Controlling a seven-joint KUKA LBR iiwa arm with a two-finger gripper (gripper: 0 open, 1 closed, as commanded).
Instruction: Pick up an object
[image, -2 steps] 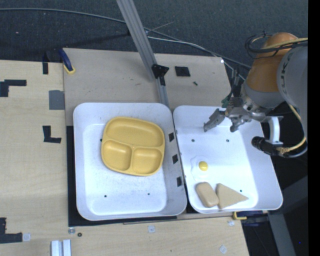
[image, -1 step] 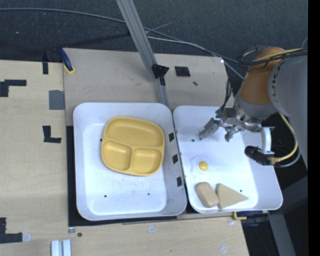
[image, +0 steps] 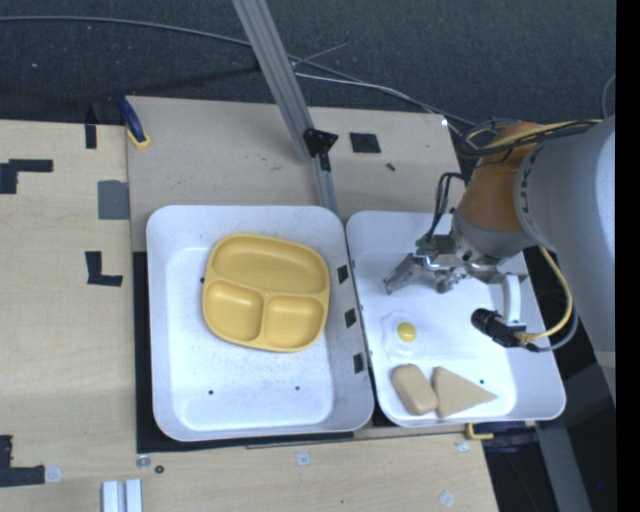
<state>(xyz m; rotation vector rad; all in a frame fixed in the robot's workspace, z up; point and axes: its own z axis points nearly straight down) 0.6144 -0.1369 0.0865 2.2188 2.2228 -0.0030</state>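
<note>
The gripper (image: 425, 277) hangs over the right bin (image: 375, 245) toward its 12 o'clock edge, fingers spread apart with nothing between them. At 6 o'clock from it lies a fried egg (image: 404, 333), and further that way a bread roll (image: 413, 388) touches a tan wedge (image: 460, 391). A yellow divided plate (image: 266, 291) rests in the left bin (image: 180, 330).

bare floor around egg (image: 405, 332), bread (image: 413, 388) beside

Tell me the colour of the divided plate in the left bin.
Yellow: the divided plate is plain mustard yellow, clearest in the camera view.
</note>
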